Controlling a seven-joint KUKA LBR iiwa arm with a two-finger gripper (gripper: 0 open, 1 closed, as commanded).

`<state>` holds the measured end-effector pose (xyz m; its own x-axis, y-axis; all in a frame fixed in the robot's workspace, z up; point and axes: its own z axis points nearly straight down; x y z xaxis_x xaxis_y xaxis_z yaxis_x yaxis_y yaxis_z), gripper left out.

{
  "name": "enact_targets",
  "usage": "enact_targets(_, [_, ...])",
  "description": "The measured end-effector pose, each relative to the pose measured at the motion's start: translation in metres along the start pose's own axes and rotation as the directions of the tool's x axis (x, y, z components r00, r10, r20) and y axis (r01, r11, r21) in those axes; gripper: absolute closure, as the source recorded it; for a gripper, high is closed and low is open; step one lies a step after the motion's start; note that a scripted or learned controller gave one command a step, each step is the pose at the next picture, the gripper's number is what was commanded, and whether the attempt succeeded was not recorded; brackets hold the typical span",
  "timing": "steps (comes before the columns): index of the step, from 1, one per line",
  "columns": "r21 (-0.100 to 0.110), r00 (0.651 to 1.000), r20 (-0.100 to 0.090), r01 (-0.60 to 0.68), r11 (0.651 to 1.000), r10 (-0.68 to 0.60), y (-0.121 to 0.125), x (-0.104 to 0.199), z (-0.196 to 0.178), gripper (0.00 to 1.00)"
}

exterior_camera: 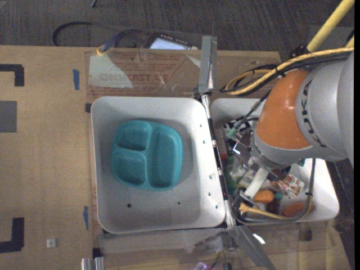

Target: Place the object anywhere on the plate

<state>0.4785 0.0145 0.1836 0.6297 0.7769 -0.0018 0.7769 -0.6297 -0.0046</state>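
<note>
Two white bins [107,167] — one teal plate [147,155], one arm [304,114].

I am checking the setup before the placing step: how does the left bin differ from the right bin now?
The left bin holds one teal divided plate; the right bin holds a heap of small mixed objects. The left bin lies in open view, while the arm hangs over the right bin and hides much of it. Both are shallow and white.

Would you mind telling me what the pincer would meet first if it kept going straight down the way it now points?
Most likely the heap of small objects in the right bin. The pincer points down into it, though depth is unclear from above.
</note>
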Motion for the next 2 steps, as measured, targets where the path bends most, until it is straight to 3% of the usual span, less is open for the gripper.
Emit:
enact_targets(1, [-0.004, 1.000, -0.001, 0.031, 1.000, -0.031, 0.061, 0.096, -0.111, 1.00])
enact_targets(2, [-0.005, 0.999, -0.001, 0.048, 0.999, -0.048, 0.091, 0.126, -0.094, 1.00])
